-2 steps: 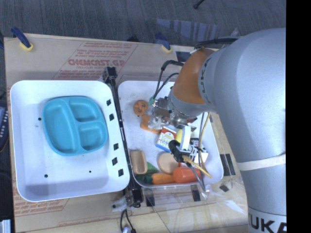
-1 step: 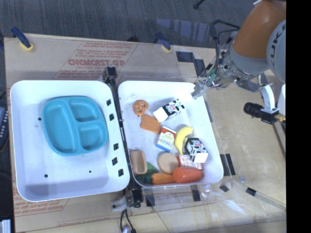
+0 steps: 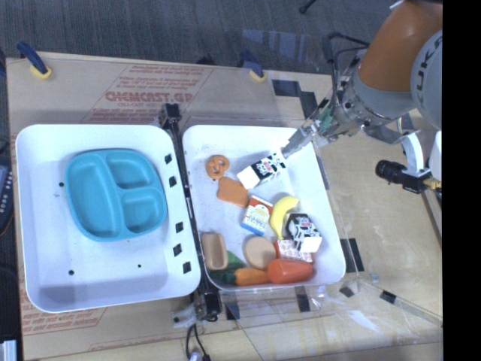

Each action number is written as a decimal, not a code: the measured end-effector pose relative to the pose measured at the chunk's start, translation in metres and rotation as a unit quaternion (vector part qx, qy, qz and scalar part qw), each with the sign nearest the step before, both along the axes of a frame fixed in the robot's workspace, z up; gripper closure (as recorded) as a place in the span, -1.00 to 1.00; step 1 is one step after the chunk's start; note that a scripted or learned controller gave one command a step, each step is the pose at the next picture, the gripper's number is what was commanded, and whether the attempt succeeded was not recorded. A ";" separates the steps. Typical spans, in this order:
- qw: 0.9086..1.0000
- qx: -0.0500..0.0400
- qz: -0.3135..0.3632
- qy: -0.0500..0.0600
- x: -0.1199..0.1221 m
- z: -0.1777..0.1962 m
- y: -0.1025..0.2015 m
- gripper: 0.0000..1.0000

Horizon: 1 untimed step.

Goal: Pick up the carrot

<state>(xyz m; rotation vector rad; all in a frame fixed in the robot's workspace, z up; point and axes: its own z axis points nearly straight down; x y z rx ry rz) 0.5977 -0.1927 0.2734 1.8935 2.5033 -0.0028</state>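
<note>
The carrot (image 3: pixel 252 277) is orange with a green top and lies along the front wall of the right bin (image 3: pixel 225 138), between a tan bread piece (image 3: pixel 214 250) and a red food item (image 3: pixel 290 271). My gripper (image 3: pixel 288 146) hangs over the bin's far right part, well away from the carrot. Its tip is right next to a small black-and-white carton (image 3: pixel 263 170), and I cannot make out whether they touch.
The right bin also holds a cookie face (image 3: pixel 217 165), an orange slab (image 3: pixel 233 192), a juice box (image 3: pixel 256 216), a banana (image 3: pixel 281 213), a second cow-print carton (image 3: pixel 302 232) and a round tan piece (image 3: pixel 260 252). In the left bin lies a blue divided tray (image 3: pixel 116 194).
</note>
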 end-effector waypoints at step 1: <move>0.999 0.000 0.037 -0.004 -0.031 -0.172 -0.018 -1.00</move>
